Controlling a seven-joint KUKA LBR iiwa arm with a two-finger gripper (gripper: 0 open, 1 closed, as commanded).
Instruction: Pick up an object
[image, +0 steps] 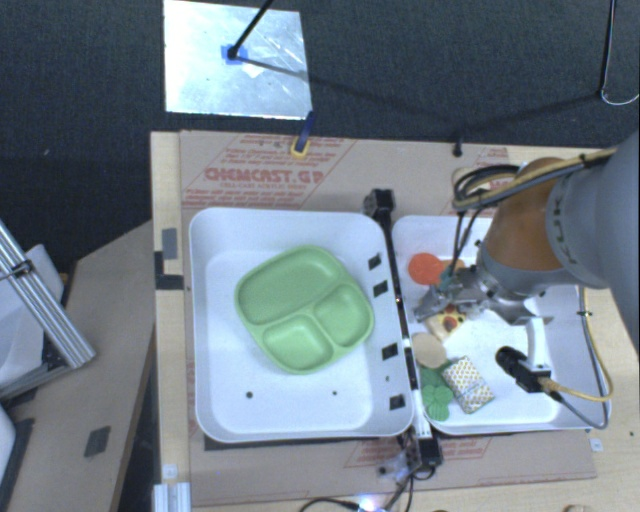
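Yellow-white object (451, 321) just under pincer (441, 303), grip unclear, right bin (570, 415).

Grey arm (590, 215) from the right, hand (442, 300) lowered leftward.

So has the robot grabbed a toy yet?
Not yet, as far as I can see. Done: the arm has reached into the right bin, and its gripper is low over the pile, near the orange disc and a small yellow toy. In hand: nothing visibly held. Left: getting hold of one and lifting it. The green tray sits in the left bin.
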